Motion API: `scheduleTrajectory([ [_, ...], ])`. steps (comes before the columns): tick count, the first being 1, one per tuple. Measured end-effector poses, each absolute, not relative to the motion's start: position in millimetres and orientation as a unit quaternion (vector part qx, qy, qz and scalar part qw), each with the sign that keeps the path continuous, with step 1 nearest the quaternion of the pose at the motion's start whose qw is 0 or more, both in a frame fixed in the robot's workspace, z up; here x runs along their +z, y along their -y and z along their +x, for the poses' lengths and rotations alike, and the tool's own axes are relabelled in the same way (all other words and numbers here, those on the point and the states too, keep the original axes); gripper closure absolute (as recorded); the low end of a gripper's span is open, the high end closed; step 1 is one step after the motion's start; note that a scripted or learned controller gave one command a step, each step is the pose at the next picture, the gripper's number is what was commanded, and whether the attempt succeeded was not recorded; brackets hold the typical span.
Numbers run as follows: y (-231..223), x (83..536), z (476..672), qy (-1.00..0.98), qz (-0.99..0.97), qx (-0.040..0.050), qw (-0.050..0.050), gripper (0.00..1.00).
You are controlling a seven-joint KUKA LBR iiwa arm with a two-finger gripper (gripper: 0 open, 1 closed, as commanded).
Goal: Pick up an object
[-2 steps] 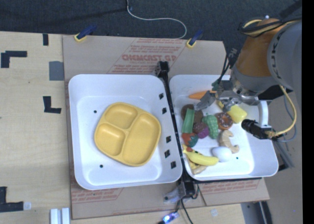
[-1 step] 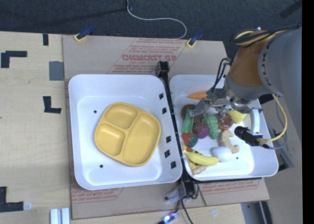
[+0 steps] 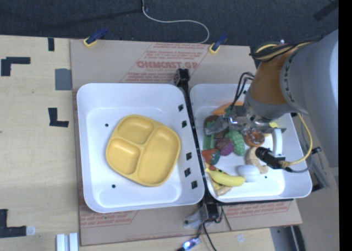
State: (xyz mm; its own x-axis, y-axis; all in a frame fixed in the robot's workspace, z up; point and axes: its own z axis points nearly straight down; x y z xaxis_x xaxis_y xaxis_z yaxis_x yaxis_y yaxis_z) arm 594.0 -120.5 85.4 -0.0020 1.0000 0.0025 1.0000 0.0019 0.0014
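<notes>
Gripper (image 3: 248,129) was down among the toy pile (image 3: 231,148) in the right bin (image 3: 291,189); whether it was apart or clamped could not be told, so the pick looked not yet done. Counted: two bins, one yellow tray (image 3: 144,149) in the left bin (image 3: 93,189), one banana (image 3: 225,178) at the pile's near edge.

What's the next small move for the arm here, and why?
Probably a short straight descent onto the pile. The gripper sits low over the right bin, above the cluster of small toys near the green piece, and nothing shows between its fingers. The banana lies apart at the near edge, and the yellow tray is alone in the left bin.
</notes>
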Motion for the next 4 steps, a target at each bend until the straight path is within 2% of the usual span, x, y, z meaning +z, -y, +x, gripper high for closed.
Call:
scheduleTrajectory([
  [1,119.3,99.3,596.2,0.708,-0.706,-0.0039,-0.001,1.00],
  [3,108.4,224.3,599.3,0.708,-0.706,-0.0015,-0.002,1.00],
  [4,107.7,224.1,599.4,0.708,-0.707,0.0003,0.001,1.00],
])
